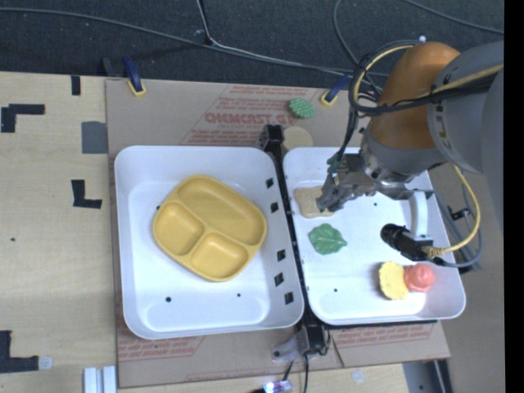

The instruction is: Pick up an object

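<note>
Gripper (330, 200) over tan piece (306, 204) in right bin (442, 301) — grip state unclear, piece partly hidden

The right bin (327, 301) serves as the landmark. Against its left wall, in the upper part, a flat tan piece (305, 202) lies on the floor, its right side hidden under the tool (332, 199). Just below that, still near the left wall, a green leafy piece (327, 239) lies flat, apart from the tan one. In the bin's lower right corner a yellow rounded piece (392, 281) and a pink piece (420, 277) sit touching side by side, the pink one nearer the right wall.
</note>
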Controlling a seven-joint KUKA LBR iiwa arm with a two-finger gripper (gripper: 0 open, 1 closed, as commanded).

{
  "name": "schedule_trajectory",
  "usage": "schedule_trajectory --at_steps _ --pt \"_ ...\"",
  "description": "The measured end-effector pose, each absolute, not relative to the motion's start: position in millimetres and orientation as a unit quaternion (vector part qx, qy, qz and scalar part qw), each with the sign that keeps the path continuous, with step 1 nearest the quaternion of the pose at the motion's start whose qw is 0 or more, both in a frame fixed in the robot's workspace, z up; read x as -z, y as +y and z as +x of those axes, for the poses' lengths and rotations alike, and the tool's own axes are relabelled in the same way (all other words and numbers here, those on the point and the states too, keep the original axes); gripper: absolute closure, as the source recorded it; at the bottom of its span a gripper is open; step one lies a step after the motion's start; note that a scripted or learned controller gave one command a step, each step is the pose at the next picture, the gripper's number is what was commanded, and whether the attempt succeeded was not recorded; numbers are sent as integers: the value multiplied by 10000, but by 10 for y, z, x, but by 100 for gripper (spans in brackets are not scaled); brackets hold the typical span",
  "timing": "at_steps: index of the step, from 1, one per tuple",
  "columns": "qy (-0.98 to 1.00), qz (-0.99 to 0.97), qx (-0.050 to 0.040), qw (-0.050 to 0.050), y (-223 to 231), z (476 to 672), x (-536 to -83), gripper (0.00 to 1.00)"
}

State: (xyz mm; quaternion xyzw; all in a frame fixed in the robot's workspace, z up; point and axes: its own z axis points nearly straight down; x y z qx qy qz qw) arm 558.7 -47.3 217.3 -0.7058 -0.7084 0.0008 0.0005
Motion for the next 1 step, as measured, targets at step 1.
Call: schedule_trajectory --at_steps 1 --pt "-7087 -7055 1 3 9 5832 -2263 100"
